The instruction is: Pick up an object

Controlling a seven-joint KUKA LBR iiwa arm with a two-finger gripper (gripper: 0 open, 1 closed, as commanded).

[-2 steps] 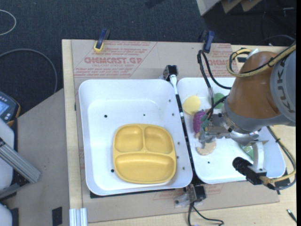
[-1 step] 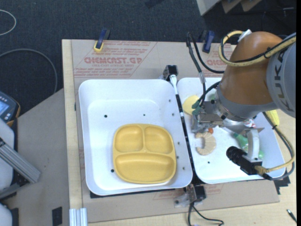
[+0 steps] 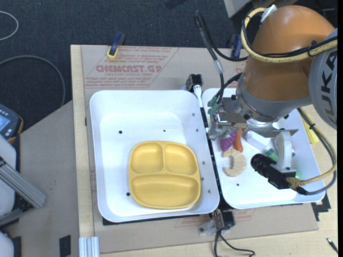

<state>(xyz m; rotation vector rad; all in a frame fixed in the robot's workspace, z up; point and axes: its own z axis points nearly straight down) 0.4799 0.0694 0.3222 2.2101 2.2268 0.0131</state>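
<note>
The grey arm with its orange band [image 3: 284,42] hangs low over the right bin [image 3: 257,197]. My gripper [image 3: 231,126] sits at that bin's left side, mostly hidden under the wrist. Just below it lie a small purple object [image 3: 227,142] and a red-orange piece [image 3: 238,140], close to the gripper's lower end; whether they touch it I cannot tell. A tan, bitten-looking round piece [image 3: 234,163] lies in front of them on the bin floor. A bit of green [image 3: 272,154] peeks out beside a white part.
In the left bin [image 3: 107,116] a yellow divided plate [image 3: 164,174] rests toward the front. A black cylinder and bracket [image 3: 270,171] hang from the wrist over the right bin. Cables run along the ridge between the bins [image 3: 206,133].
</note>
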